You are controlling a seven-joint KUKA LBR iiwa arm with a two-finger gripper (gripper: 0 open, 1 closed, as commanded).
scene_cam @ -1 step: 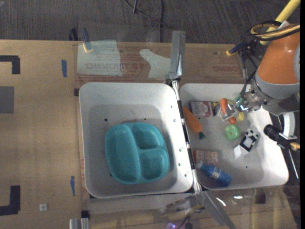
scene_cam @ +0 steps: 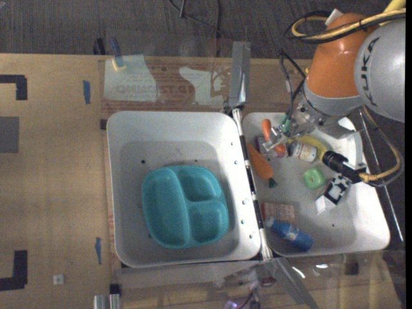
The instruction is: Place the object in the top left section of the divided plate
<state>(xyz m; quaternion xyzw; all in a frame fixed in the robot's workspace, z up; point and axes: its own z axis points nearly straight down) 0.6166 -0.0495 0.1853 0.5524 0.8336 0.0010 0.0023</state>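
Tabletop (scene_cam: 51, 192) of pale wood carries two shallow white bins side by side in the camera view. The left bin (scene_cam: 174, 124) holds a teal divided plate (scene_cam: 185, 206), lying flat near its middle with nothing in any section. The right bin (scene_cam: 370, 221) holds the loose things: an orange carrot (scene_cam: 261, 161) against the left wall, a small yellow bottle (scene_cam: 308, 150), a green block (scene_cam: 313, 176), a blue bottle (scene_cam: 291, 233) near the front, and a red and white packet (scene_cam: 279, 209) beside it.

The arm comes in from the right, and its tool (scene_cam: 278, 140) sits low over the back left corner of the right bin, just above the carrot's upper end. Whether it is released or clenched I cannot tell; the metal parts blur together there.

The carrot looks the likely object, and nothing has reached the plate yet. To do this step well, the tool should close across the carrot's narrow width, lift clear of the wall between the bins, then lower over the plate's top left section before letting go.
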